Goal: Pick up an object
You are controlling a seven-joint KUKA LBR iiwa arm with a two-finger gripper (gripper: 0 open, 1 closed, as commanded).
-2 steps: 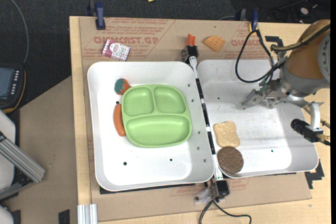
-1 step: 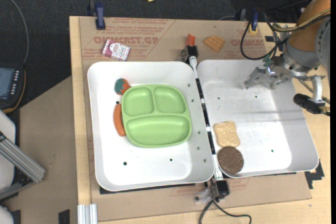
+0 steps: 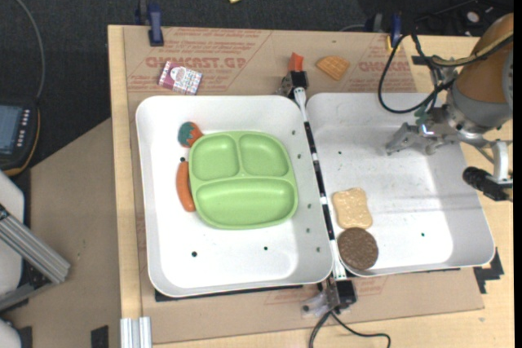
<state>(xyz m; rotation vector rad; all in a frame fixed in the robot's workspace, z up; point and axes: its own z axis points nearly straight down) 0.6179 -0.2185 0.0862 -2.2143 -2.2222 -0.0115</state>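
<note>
In the right bin (image 3: 457, 257), a tan slice of toast (image 3: 352, 208) lies by the left wall, with a round brown cookie (image 3: 358, 248) touching its near edge. The left bin (image 3: 163, 257) holds a green divided plate (image 3: 242, 178), an orange sausage-shaped piece (image 3: 185, 185) along the plate's left side, and a small teal and red item (image 3: 189, 133) at its upper left corner. My gripper (image 3: 422, 141) hangs over the far part of the right bin, well up and right of the toast. Its fingers look spread, with nothing between them.
A tan cracker (image 3: 332, 67), a pink patterned card (image 3: 180, 77) and an orange clip (image 3: 295, 61) lie on the bench behind the bins. Blue clamps (image 3: 152, 22) hold the board's far edge. Cables (image 3: 404, 77) trail by the arm at the back right.
</note>
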